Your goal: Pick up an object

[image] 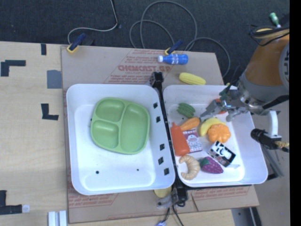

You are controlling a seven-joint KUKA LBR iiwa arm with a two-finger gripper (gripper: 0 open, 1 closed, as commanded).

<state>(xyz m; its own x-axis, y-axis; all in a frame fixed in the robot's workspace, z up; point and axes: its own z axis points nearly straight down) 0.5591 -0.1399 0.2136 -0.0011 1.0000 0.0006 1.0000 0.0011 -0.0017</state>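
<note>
My gripper (217,108) hangs over the upper part of the right bin (256,171), reaching in from the right, its two fingers spread apart with nothing between them. The bin below is crowded with toy food: a green vegetable piece (186,109) towards the top left, an orange carrot (190,124), a yellow banana-like piece (209,125), a round orange fruit (219,133), an orange-red bottle (179,140), a small printed packet (193,141), a black-and-white box (221,153), a croissant (190,166) and a purple bunch of grapes (211,165). The nearest candidates lie just below and to the left of my fingertips: the yellow piece sits close under them, touching the orange fruit on its lower right, while the carrot lies just beyond, its long axis tilted up towards the right. I judge a short descent towards the yellow piece is the move this moment turns on, though its crowding neighbours could spoil the grip. The left bin (75,173) holds a green divided plate (120,125), well apart from me. A yellow corn cob (192,79) and a small blue bottle (174,59) lie outside on the cardboard
</note>
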